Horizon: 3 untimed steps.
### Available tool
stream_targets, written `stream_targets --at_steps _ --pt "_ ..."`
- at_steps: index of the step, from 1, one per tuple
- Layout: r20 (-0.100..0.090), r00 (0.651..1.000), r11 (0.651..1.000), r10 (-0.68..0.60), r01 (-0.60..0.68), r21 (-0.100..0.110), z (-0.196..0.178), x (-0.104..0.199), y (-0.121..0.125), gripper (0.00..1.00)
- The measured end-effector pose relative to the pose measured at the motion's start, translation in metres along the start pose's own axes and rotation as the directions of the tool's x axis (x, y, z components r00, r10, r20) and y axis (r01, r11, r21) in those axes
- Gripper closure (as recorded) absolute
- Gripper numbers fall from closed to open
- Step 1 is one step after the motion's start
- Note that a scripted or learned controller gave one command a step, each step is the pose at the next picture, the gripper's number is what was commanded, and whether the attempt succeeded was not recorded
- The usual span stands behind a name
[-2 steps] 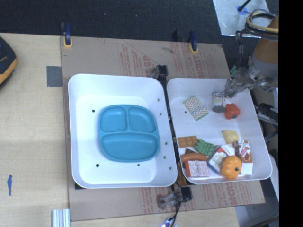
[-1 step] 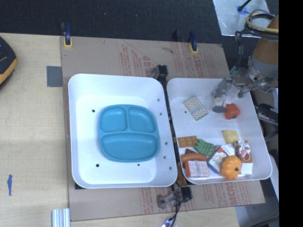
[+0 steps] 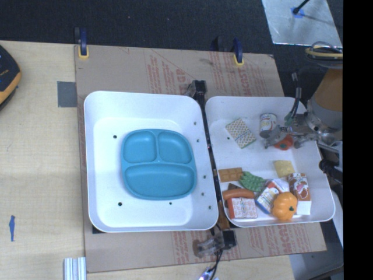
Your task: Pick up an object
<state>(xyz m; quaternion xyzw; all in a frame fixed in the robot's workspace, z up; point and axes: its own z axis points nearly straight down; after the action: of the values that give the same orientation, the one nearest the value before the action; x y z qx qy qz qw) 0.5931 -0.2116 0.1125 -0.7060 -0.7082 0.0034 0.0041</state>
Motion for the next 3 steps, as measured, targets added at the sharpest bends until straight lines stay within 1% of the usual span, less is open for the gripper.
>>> stream_targets --at_steps 1,2,3 --pt "0.003 1.000 1.000 -0.002 0.002 -0.014 0.019 -0.001 0.064 0.00" --pt "0.002 1.000 1.000 -0.004 0.004 -0.008 0.008 -0.001 0.062 1.00" --pt "0.001 1.000 1.000 -0.005 0.005 -0.005 0.006 0.051 0.063 1.00"
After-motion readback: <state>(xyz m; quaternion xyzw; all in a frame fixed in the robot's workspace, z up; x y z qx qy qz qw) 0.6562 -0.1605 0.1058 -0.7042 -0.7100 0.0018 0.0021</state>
